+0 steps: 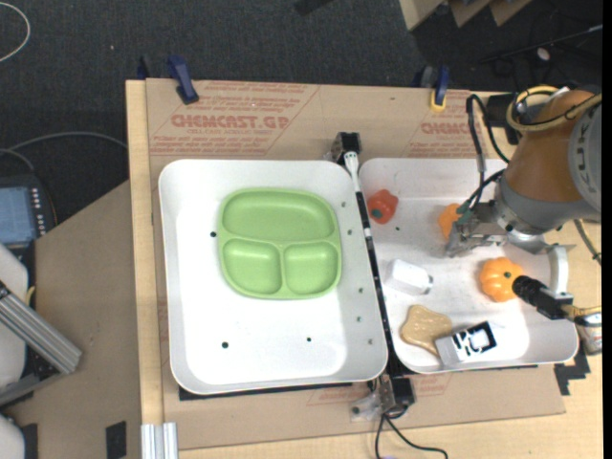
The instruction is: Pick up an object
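**A:** Where was the claw, and why there?

**B:** It hung low over the right bin, near the far side, with the arm reaching in from the right. That bin held all the loose things, so I'd judge it was lining up on one of them.

**A:** Which one?

**B:** Likely the small orange piece, just beside the claw's tips. A red-orange piece lay further left, a white block near the middle, an orange pumpkin-like toy to the right, and a tan piece and a black-and-white box at the near edge.

**A:** Was it gripping anything?

**B:** I couldn't tell whether it was spread or pressed together; nothing visibly sat in it.

**A:** And the left bin?

**B:** It held a green divided plate, flat, well apart from the claw.
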### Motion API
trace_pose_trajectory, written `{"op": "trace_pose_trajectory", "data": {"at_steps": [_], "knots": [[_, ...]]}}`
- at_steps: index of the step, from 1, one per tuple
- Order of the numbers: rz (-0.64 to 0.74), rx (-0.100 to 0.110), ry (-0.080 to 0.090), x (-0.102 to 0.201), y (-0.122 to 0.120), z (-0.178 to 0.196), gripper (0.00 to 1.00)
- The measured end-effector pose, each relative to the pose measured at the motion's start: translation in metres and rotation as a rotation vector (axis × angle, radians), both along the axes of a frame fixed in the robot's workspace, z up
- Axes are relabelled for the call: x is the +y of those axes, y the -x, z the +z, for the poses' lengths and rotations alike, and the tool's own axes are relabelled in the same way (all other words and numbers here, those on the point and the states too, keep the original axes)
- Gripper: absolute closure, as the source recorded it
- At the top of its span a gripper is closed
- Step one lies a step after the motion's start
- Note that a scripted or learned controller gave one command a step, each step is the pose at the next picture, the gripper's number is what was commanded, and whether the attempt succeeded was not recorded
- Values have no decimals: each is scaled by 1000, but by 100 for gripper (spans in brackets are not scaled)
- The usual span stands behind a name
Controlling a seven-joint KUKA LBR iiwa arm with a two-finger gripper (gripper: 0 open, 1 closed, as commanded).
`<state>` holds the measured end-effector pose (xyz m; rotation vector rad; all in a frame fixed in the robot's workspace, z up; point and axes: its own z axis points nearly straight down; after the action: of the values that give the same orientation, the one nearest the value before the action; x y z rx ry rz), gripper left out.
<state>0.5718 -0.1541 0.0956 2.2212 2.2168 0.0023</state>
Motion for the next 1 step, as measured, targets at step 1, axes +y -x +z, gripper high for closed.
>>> {"op": "trace_pose_trajectory", "data": {"at_steps": [1], "knots": [[-2, -1, 3, -66, 8, 32, 100]]}}
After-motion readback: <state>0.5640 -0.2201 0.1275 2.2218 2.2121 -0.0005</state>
